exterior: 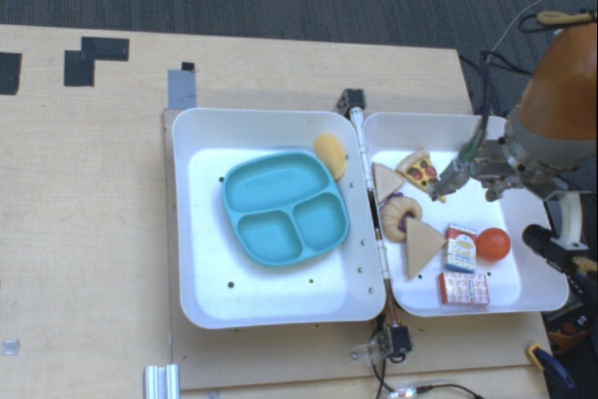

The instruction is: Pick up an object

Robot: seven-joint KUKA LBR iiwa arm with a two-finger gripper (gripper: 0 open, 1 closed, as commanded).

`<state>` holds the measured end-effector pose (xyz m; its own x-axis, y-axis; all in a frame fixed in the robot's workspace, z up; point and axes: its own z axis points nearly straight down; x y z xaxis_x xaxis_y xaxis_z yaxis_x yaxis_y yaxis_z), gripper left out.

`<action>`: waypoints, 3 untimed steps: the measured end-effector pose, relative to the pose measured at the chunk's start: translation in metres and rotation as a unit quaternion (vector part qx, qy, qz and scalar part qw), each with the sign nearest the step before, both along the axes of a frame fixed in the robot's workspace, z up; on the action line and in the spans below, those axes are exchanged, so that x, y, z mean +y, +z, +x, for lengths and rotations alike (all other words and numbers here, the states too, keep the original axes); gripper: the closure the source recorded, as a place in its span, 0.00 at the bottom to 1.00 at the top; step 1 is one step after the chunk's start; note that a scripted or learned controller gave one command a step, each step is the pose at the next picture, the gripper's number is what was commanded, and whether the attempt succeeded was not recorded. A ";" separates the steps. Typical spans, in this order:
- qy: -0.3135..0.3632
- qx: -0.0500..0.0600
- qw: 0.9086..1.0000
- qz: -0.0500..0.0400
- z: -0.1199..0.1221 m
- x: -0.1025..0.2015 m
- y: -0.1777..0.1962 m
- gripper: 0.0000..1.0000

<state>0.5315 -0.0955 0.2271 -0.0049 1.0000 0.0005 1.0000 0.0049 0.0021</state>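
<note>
Pincer (464, 175) hung over the right bin (542, 299), upper middle, fingers spread open, gripping nothing. Nearest thing was the pizza slice (418, 170), just beside it on the camera's left, long axis slanting toward the bin divider. Tomato (492, 244) and small carton (460, 249) lay below it, nearer the camera. Likely a short leftward shift, then down.

Two bins sit side by side on the worktop (84, 229). In the left bin (201, 294), a divided tray (283, 206) with a potato (330, 154) at its far right corner. The right bin (542, 294) holds a pizza slice (419, 170), a tomato (492, 244) and cartons (462, 271), the gripper (464, 178) above them.
</note>
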 end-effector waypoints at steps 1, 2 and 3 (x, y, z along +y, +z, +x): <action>-0.001 -0.006 1.000 -0.001 -0.038 0.008 -0.129 0.00; -0.001 -0.007 1.000 -0.001 -0.036 0.008 -0.119 1.00; 0.000 -0.002 1.000 0.000 0.074 0.043 -0.041 1.00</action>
